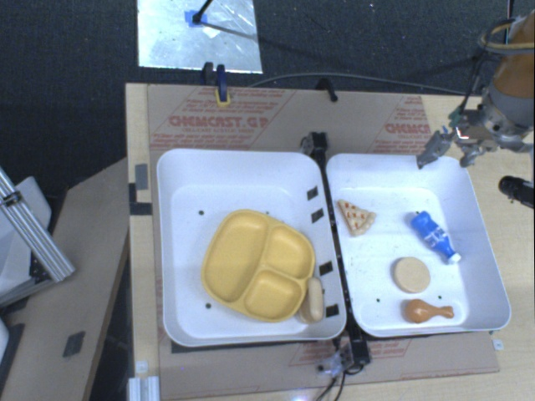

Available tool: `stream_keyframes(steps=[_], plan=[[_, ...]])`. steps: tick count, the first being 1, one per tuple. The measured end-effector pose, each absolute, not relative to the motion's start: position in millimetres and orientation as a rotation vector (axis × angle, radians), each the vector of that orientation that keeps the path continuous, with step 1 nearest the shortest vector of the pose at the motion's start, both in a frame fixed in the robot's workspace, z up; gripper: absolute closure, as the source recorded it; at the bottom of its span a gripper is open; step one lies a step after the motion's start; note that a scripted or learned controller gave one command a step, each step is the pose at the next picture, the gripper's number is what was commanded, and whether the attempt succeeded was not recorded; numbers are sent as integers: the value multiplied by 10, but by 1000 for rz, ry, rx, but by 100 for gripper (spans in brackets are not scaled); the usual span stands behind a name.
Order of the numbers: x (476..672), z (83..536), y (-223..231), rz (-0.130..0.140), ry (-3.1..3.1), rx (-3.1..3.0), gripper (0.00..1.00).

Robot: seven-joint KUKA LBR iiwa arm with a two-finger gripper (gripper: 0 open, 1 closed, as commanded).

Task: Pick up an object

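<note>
At the far left, well away from the gripper, we see an aluminium rail (29, 232) slanting over dark carpet (58, 73), and a tan side table (84, 249) below it. Farther back, a shiny foil sheet (196, 22) lies on the carpet with a bit of blue tape (197, 17) on it. The bench is covered by a brown board (251, 115) printed in red letters, with a blue-and-yellow clamp (221, 83) at its rear edge.

The left bin (184, 182) sits far to the gripper's left; it holds a yellow divided tray (257, 264) with a small beige bread roll (313, 299) touching the tray's near right corner.

In the right bin (393, 182), below and left of the gripper, lies a waffle wedge (356, 217). A blue bottle (433, 235) lies almost straight below the gripper — near the bin's middle. Beneath it rests a round tan biscuit (411, 275), and nearest the front a brown drumstick (426, 311).

The gripper (449, 150) hangs at the bin's rear right rim, its two fingers spread apart with nothing between them — well apart from every object.
</note>
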State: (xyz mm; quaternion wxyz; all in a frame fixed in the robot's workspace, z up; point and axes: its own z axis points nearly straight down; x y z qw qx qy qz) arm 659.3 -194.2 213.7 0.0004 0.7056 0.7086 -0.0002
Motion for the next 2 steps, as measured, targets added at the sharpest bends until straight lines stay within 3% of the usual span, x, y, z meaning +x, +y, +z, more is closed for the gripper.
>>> stream_keyframes(steps=[2], plan=[[6601, 1145, -1853, -1, 2229, 2214, 0]])
